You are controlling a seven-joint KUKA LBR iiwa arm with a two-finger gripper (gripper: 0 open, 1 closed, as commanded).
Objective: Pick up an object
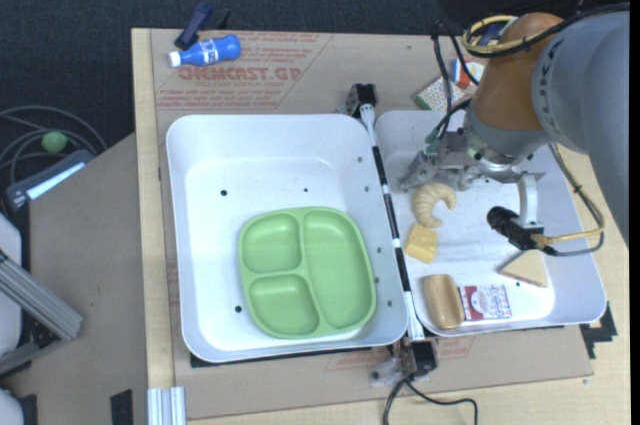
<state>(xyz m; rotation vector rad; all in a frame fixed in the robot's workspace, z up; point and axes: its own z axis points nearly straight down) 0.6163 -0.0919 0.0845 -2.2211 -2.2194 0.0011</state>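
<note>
Camera view, reading near to far. At the near edge of the right bin (590, 298) lie a bread roll (441, 300) and a small red-and-white packet (486, 301); a tan wedge (527, 268) sits just beyond, and a yellow cheese block (422, 242) lies beside the divider. Farther back, a croissant (433, 200) rests directly under the gripper (450, 175), apparently the nearest candidate; whether the tool is spread or pressed together cannot be told. The left bin (200, 153) holds a green divided plate (303, 270). A good grasp would likely centre over the croissant's middle, straddle its narrow width, and descend vertically before closing.
</note>
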